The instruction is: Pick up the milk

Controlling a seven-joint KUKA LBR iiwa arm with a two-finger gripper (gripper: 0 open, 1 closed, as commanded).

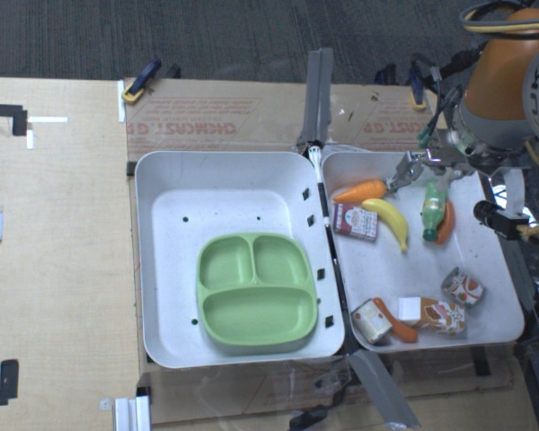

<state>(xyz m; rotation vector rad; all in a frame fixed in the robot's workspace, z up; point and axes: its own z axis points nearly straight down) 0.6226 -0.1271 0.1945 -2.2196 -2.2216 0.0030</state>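
The small red-and-white milk carton lay in the right white bin, touching the yellow banana and orange carrot. The metal two-finger gripper hovered beside the carrot, fingers apparently apart; it risked grabbing a neighbour instead

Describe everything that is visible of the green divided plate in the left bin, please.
The green plastic plate with rounded corners lies flat in the left white bin, toward its right and near side. It has three compartments: two smaller ones at the far side, one wide one at the near side. Nothing lies in them.
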